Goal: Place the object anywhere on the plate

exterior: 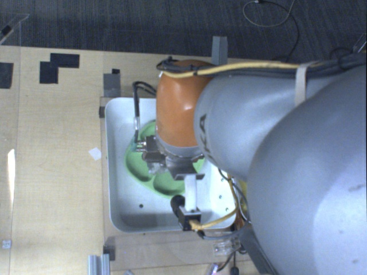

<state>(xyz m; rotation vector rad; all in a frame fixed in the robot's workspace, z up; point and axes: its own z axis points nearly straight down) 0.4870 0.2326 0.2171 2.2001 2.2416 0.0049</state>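
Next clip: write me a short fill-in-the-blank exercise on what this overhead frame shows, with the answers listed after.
1. The plate lying in the bin is ____ in colour.
2. The band above the arm's wrist is ____.
3. The plate rests inside a shallow ____ bin.
4. The arm's wrist hangs directly over the ____, hiding most of it.

Missing words: green; orange; white; plate

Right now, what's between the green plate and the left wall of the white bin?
In the camera view, only bare white bin floor lies between the green plate and the bin's left wall.
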